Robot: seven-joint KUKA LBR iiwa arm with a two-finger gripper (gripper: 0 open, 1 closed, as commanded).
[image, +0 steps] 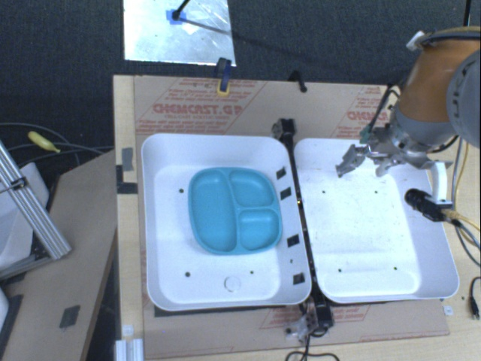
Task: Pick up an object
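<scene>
A blue divided plate (231, 209) lies flat in the middle of the left white bin (165, 171). My gripper (365, 164) hangs over the far edge of the right white bin (376, 277), well to the right of the plate and apart from it. Its two grey fingers (347, 162) are spread and nothing sits between them. The grey arm with the orange band (440, 66) comes in from the upper right.
A black clipped divider (291, 201) runs between the two bins. A small pale ring (231, 283) shows on the left bin's floor near its front. Both bins rest on a cardboard sheet (195, 107), with a shiny metal sheet (176, 21) behind it.
</scene>
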